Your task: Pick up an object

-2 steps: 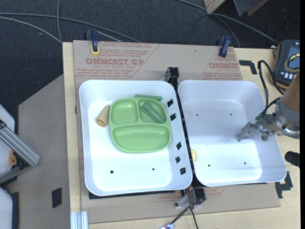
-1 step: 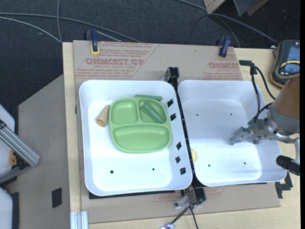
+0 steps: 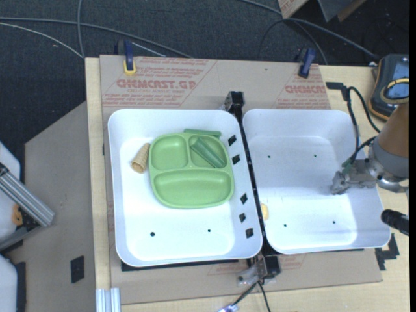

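- Overhead, gripper (image 3: 339, 183) sits low in the right bin (image 3: 292, 233); grip state cannot be told
- Green divided plate (image 3: 191, 172) and small cone (image 3: 140, 158) lie in the left bin (image 3: 175, 239)

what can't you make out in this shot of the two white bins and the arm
- Gripper, camera view: too small and blurred to tell the finger state or any grasp.
- Grey arm: cut off by the right edge.
- Small yellow piece between the bins: half hidden by the rim, identity unclear.

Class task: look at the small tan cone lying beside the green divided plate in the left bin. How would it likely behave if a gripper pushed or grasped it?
The small tan cone lies on its side, so a push would probably roll it in a curve. Its taper may let it slip from fingers. It looks light.
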Motion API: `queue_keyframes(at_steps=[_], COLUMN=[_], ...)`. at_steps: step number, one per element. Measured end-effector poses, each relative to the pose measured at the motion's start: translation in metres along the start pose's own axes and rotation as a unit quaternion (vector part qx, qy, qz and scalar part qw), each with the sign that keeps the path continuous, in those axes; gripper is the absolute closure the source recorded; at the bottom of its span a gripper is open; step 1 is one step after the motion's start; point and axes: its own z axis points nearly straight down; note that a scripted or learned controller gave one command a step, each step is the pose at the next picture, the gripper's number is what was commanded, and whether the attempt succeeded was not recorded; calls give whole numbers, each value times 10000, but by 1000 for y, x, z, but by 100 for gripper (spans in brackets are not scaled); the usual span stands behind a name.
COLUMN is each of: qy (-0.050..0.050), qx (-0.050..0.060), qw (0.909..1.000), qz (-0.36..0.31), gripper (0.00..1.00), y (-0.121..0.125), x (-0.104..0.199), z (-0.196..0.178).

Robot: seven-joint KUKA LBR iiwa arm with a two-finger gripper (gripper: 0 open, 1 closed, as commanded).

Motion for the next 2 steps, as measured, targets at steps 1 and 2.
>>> queue_keyframes(at_steps=[1,2], qy=[-34,-41], qx=[-20,-41], qw=[10000,10000], qz=[13,8], gripper=[100,100], y=[-2,5], x=[5,6], z=[-44,-108])
